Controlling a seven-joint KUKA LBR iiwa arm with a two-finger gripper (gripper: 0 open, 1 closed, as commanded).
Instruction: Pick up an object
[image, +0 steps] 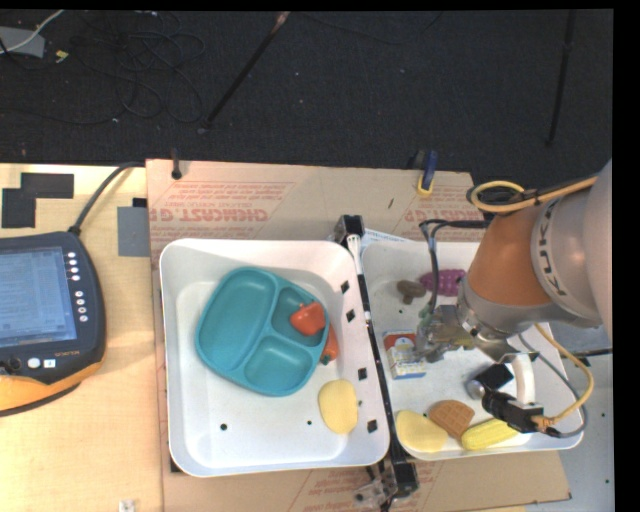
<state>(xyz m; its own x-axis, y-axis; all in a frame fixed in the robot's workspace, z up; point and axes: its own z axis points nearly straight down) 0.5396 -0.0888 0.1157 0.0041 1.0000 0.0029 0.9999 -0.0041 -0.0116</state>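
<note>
My gripper (433, 338) hangs low in the right bin (380, 300), near that bin's left wall. Just below and left of it lies a small red, white and blue packet (404, 356). A grey-brown lump (410, 290) and a purple object (440, 281) lie further back, partly hidden by the arm. Along the front of the right bin sit a pale yellow round piece (420, 432), a brown waffle-like biscuit (453, 415) and a yellow banana-shaped piece (488, 434).
The left bin (190, 400) holds a teal divided plate (255, 335) with an orange-red object (310, 319) on its right rim, and a yellow lemon-like object (338, 405). A tablet (45, 300) lies on the bench at far left.
</note>
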